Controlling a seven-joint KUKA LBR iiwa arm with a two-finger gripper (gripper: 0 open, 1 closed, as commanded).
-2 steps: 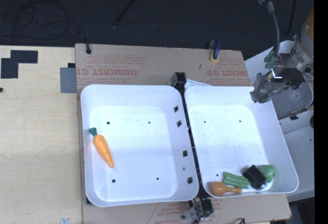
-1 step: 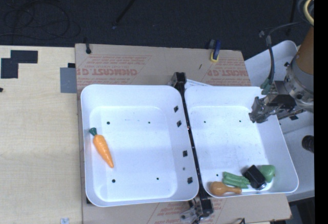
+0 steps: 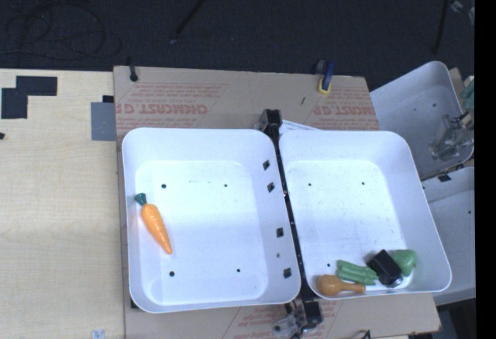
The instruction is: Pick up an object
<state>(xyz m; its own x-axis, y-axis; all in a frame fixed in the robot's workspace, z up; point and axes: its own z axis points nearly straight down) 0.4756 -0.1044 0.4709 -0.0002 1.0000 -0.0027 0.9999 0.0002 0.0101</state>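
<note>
1. Objects for picking are lying in two white bins, which are resting on the worktop [image 3: 54,198]; a brown printed cardboard sheet [image 3: 232,101] is lying under both bins.
2. The left-hand bin [image 3: 194,133] in the camera view is sitting edge to edge with the right-hand bin [image 3: 349,136]; a row of small black clips [image 3: 279,233] is running along the seam between them.
3. An orange carrot [image 3: 156,227] with a green top is lying alone near the left wall of the left-hand bin, its green end pointing toward the far side and its tip toward the near side.
4. A long green vegetable [image 3: 356,272] is lying in the near right corner of the right-hand bin.
5. An orange-tan gourd-shaped piece [image 3: 338,285] is lying just in front of the green vegetable, against the near rim.
6. A black block [image 3: 385,267] is sitting tilted, touching the right end of the green vegetable.
7. A rounded green piece [image 3: 405,258] is resting just beside the black block, partly hidden behind it, close to the right wall.
8. A small blue and yellow clamp [image 3: 325,77] is gripping the far edge of the cardboard sheet.
9. Claw: I cannot tell whether it is released, clenched or grasping anything.
</note>
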